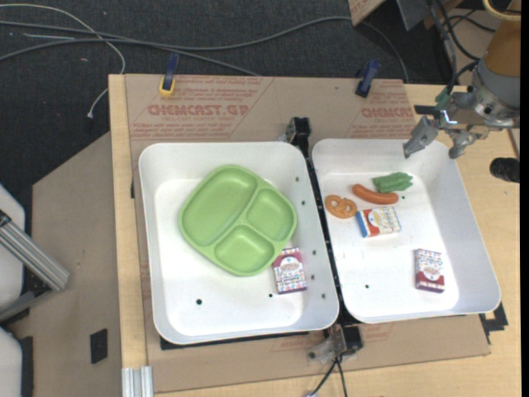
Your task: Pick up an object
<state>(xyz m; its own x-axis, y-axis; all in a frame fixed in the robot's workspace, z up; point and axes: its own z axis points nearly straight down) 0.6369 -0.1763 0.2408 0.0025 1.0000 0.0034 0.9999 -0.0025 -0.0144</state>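
**Tool open above right bin, nothing held**

The tool (pixel 436 141) is seen spread open over the far edge of the right bin (pixel 471 222), nothing between its fingers. A sausage (pixel 374 194), pretzel (pixel 340 207) and green piece (pixel 393 182) are laid just below it.

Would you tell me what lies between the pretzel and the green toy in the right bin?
In the camera view, a hot dog lies between the pretzel and the green toy, its right end touching the toy.
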